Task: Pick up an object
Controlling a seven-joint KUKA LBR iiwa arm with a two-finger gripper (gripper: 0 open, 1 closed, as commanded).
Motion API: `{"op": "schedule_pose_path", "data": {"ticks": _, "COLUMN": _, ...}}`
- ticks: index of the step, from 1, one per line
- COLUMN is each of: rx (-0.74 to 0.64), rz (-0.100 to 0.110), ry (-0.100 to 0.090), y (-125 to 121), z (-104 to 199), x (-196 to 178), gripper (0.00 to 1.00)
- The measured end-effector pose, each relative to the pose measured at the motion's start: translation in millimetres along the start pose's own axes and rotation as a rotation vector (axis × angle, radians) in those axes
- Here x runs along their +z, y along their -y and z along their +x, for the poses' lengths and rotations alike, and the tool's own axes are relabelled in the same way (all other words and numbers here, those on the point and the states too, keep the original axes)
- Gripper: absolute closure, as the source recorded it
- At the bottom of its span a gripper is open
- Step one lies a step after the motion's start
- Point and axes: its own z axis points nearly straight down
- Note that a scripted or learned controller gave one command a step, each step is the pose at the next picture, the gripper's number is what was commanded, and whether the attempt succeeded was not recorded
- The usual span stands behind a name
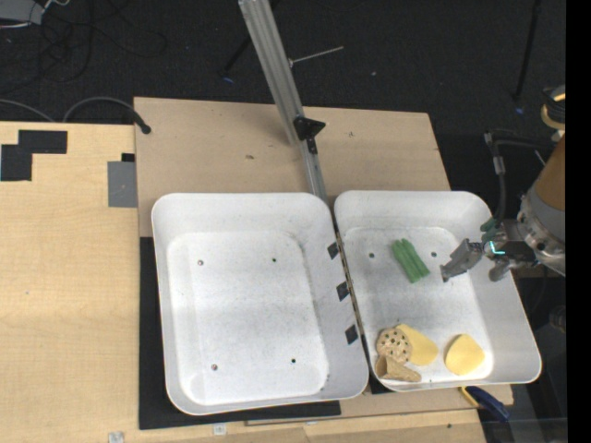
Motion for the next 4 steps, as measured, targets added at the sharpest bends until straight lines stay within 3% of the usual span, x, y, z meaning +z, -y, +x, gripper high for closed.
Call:
{"op": "schedule_pose_path", "data": {"ticks": 1, "rx": 0.003, "rz": -0.005, "ry": 0.001, "y": -0.7, "z": -0.8, "x": -2.3, "gripper": 0.0}}
{"op": "schedule_pose_path", "data": {"ticks": 2, "rx": 0.001, "rz": 0.001, "ry": 0.0, "y": -3.0, "z": 8.0, "x": 58.2, "gripper": 0.0}}
{"op": "schedule_pose_path", "data": {"ticks": 4, "rx": 0.002, "rz": -0.007, "ry": 0.002, "y": 4.2, "z": 5.4, "x": 156.1, "gripper": 0.0}}
